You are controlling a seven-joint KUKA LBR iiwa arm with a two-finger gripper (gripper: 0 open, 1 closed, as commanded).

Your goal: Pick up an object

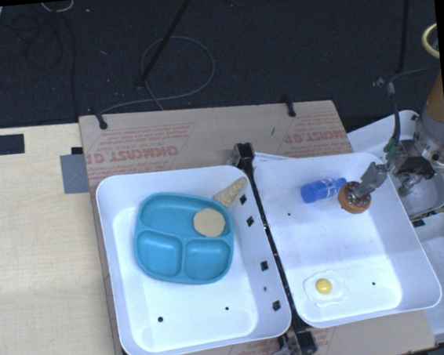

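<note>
Brown round object (pixel 356 197) lies at the pincer (pixel 367 182), right bin (pixel 405 272).

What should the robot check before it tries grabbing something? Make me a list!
1. Hand is over the right bin: ok.
2. Something lies close to the hand: ok, a brown round object is right at its tip.
3. Hand is holding that object: cannot tell.
4. Blue bottle lying next to the brown object might get bumped: not ok.
5. Toy fried egg is out of the way near the front: ok.
</note>
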